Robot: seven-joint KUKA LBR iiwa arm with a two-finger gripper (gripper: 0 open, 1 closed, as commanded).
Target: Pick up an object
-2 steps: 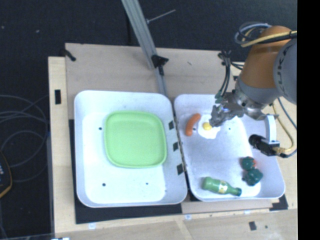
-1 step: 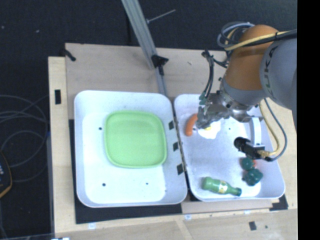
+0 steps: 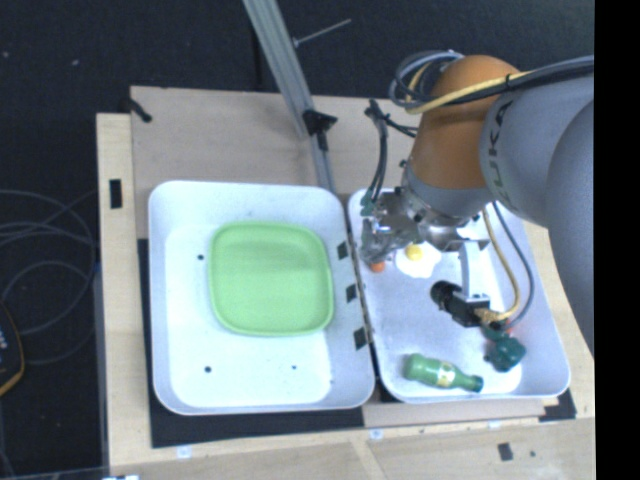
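Hand (image 3: 378, 236) low in the right bin (image 3: 425, 330), nothing lifted yet.
Apart or together, I can't tell; a small orange piece (image 3: 377, 264) lies just beside it, so grasp and lift look left to do.

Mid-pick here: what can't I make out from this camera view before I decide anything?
Camera view, all four:
The gripper is blurred and dark under the arm; whether it holds anything is unclear.
The small orange thing is too small to identify and sits partly under the gripper.
The yellow-white object has its far side covered by the arm.
The right bin has its far end hidden by the arm.
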